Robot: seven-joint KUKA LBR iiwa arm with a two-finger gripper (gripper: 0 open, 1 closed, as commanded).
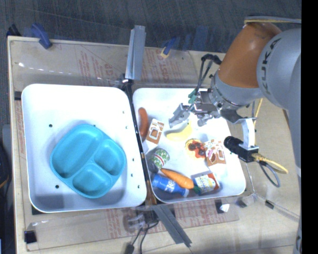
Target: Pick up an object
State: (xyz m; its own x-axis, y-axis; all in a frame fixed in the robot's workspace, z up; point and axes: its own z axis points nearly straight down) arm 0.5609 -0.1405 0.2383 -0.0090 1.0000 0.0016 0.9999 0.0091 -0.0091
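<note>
My gripper [191, 118] hangs over the upper middle of the right bin [230, 187], open, with nothing between its fingers. Just below it lies a yellow banana [178, 134]. Left of the banana are a small brown-and-white carton [155, 131] and a reddish sausage [143, 119] near the bin's left wall. Below the gripper to the right sit a red-and-orange food piece [196, 147] and a small printed packet [216, 153]. Toward the front lie a green can [159, 157], an orange carrot [178, 178], a blue bottle [167, 186] and a green-labelled can [205, 182].
The left bin [37, 105] holds a blue divided plate [87, 160]. A metal bar [134, 54] stands behind the divide between the bins. The arm's grey and orange body [254, 57] looms over the right bin's far right corner.
</note>
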